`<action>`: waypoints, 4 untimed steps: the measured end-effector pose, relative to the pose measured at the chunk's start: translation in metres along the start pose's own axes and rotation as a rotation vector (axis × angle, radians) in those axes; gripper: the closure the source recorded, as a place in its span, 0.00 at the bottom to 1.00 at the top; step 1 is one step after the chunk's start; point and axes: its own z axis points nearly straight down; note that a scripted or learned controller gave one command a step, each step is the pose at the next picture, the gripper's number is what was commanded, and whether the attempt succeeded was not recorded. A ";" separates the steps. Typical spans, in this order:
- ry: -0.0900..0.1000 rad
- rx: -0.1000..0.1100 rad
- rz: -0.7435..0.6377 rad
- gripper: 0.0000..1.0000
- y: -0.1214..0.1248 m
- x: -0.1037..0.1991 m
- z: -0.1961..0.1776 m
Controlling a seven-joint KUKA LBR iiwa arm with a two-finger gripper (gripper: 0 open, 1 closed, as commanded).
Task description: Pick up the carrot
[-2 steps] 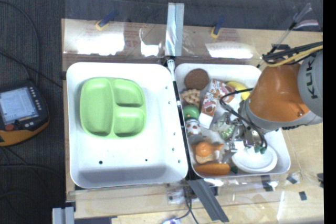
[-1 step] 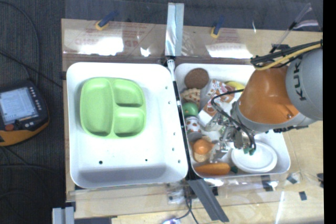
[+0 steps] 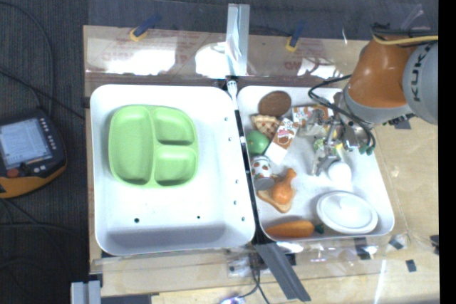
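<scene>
1. Task status: not complete. The orange plastic carrot (image 3: 289,228) lies flat on the floor of the right white bin (image 3: 381,185), against its near wall and just left of the round white dish (image 3: 346,211)
2. The grey two-finger gripper (image 3: 329,153) is over the upper right part of that bin, well apart from the carrot. Jaw state: cannot be determined; the fingers are blurred among clutter
3. Remaining, as a judgement: travel to the near wall, descend, close on the carrot, lift
4. Count: two white bins; one green divided plastic tray (image 3: 152,144) in the left bin (image 3: 114,224); one carrot; one white dish; several small toy foods, number unclear
</scene>
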 end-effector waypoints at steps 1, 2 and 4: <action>0.004 -0.002 0.033 0.00 0.046 0.047 -0.001; -0.002 0.000 0.155 0.00 0.079 0.082 -0.003; -0.003 -0.001 0.341 0.00 0.086 0.116 -0.003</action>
